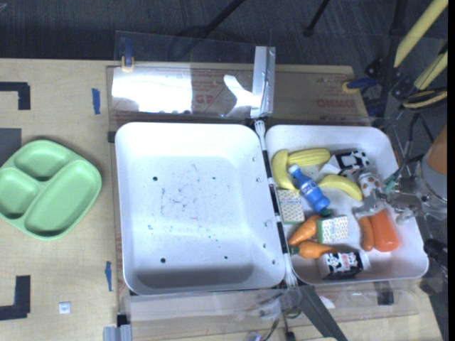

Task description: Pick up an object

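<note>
Wooden bench (57,275) first, broad and pale, with black corner marks and bits of blue tape. Left bin (192,190): bare white floor, a few faint scuffs. Right bin (407,263): crowded. Green divided plate (46,187) sits well apart on the far left of the bench. The gripper (397,199) hangs low over the right bin's right side, just above an orange bottle-like thing (382,234) and beside the smaller banana (343,187) — whether it is spread or closed I cannot tell, and nothing can be seen in its grasp. Judged step: the descent onto a target, nothing lifted yet. The likeliest target is the orange piece or whatever lies under the wrist; the next move calls for a clean close on a single item, then a straight lift, since the neighbours lie touching. Other candidates, downward in size: larger banana (302,159), blue bottle (310,190), green carton (334,228), black-and-white can (343,263), two carrots (307,230) — all packed toward the bin's left wall. Writing: reddish print on the cardboard behind the bins, too blurred to read; the can and carton labels are likewise illegible.
</note>
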`<state>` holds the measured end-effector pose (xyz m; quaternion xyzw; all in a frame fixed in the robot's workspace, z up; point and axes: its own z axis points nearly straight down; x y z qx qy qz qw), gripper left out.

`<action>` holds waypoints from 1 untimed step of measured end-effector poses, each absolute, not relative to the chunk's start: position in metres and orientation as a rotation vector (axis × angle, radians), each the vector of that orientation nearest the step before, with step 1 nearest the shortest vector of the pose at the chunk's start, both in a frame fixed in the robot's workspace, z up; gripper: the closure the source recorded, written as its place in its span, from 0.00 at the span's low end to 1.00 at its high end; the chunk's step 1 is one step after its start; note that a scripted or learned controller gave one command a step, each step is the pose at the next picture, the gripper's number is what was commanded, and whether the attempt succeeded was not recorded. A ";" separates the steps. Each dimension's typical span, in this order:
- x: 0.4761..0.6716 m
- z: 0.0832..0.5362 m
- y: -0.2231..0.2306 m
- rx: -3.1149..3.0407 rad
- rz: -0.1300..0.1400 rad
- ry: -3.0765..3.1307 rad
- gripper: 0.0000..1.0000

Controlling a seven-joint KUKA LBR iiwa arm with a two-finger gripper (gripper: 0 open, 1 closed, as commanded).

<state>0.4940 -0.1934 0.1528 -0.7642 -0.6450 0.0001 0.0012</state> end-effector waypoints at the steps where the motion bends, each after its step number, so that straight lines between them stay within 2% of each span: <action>1: 0.497 0.095 -0.207 -2.317 -0.015 -2.112 0.00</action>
